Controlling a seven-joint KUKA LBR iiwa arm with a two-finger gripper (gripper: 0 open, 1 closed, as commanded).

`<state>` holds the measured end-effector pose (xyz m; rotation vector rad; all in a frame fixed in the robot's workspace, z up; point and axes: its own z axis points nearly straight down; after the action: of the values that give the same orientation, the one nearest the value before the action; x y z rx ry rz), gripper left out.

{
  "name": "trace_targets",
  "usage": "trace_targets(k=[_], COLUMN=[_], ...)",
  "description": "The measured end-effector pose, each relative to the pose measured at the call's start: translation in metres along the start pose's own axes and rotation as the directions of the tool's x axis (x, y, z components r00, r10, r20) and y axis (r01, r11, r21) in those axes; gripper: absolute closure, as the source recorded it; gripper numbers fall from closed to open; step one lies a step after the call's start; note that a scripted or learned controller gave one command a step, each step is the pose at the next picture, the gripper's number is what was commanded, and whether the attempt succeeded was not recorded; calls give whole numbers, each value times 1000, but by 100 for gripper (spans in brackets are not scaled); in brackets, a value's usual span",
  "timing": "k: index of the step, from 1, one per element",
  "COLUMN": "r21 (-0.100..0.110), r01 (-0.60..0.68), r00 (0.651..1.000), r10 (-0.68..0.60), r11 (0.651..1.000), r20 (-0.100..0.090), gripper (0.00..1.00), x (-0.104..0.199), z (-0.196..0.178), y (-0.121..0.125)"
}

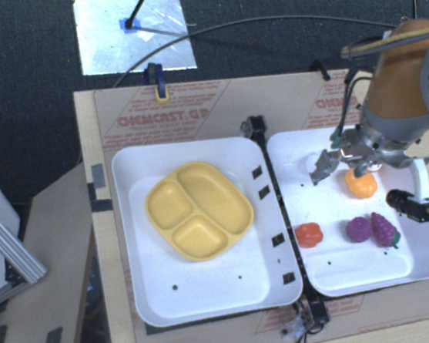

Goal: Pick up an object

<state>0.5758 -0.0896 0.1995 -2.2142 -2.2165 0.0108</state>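
In the right bin (424,265) lie several small toy foods. An orange pepper (361,185) sits in the upper middle, a red piece (309,234) near the left wall, and a round purple piece (358,229) beside a purple bunch with a green tip (385,230). My gripper (347,167) hangs over the upper part of this bin, just above and left of the orange pepper. Its grey fingers (324,167) stand apart, open, with nothing between them. The pepper's top edge is partly covered by the gripper.
The left bin (148,291) holds a yellow divided plate (198,209). A black divider with clips (279,221) runs between the bins. The grey arm with its orange band (401,82) comes in from the upper right.
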Motion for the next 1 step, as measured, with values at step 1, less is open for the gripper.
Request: trace_targets(k=[1], r21=[-12], r01=[2], r00=[1000], r10=[-2], r11=[1000], r20=[1], gripper=[0], x=[0], z=[-6], y=[3])
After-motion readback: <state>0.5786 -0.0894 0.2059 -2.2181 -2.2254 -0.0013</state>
